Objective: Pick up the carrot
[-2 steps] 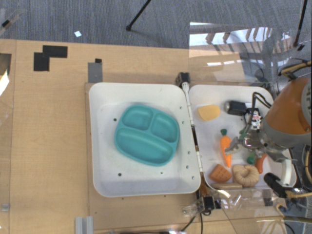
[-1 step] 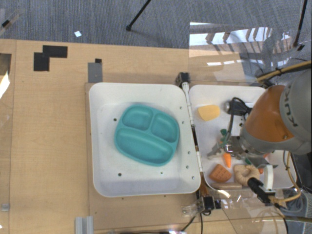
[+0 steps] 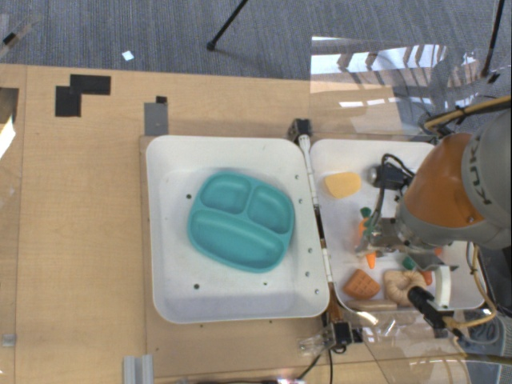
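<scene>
We are looking at the small orange toy carrot with a green top point(image 3: 365, 232), which is lying in the right-hand white bin point(image 3: 344, 154), near its middle, mostly tucked under the gripper point(image 3: 376, 242) so that just slivers of orange and a bit of green are peeking out on the gripper's left side. We are judging it to be a light, rigid plastic play-food piece, smooth and a little slippery, tapering toward one end, so we are favouring a grasp across the thicker part of the body near the green top, where the fingers would be less likely to squeeze it out sideways. The gripper is hanging directly over the carrot, and we cannot tell how far its fingers are spread or whether anything is between them. Just nearer in the same bin, an orange waffle-patterned wedge point(image 3: 362, 284) and a tan pretzel-like piece point(image 3: 398, 282) are sitting close by, and a yellow cheese-like wedge point(image 3: 342, 185) is lying farther away. In the left-hand white bin point(image 3: 160, 214), a teal three-compartment plate point(image 3: 241, 221) is resting.
</scene>
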### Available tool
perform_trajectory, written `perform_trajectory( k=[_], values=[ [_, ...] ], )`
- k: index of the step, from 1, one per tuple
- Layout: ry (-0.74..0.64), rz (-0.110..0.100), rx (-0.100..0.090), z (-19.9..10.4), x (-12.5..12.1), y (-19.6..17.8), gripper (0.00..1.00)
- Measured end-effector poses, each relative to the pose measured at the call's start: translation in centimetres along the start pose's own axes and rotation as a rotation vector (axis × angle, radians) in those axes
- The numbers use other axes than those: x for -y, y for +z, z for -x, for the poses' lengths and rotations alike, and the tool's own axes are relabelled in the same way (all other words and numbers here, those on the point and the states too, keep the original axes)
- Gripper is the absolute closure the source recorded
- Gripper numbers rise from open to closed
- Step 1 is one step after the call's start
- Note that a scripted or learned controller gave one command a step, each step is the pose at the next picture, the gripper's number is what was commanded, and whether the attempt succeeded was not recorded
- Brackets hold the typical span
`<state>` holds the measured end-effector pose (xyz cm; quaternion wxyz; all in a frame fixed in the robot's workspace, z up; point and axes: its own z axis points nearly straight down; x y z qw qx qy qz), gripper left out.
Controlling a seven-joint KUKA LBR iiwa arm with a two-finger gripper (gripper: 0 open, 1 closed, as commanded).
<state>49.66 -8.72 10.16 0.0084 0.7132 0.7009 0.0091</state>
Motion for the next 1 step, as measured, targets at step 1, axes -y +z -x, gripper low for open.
perform_trajectory(
  k=[1],
  values=[
    [0.167,-0.015,-0.001,-7.00,-4.72,-8.71,1.00]
  ],
)
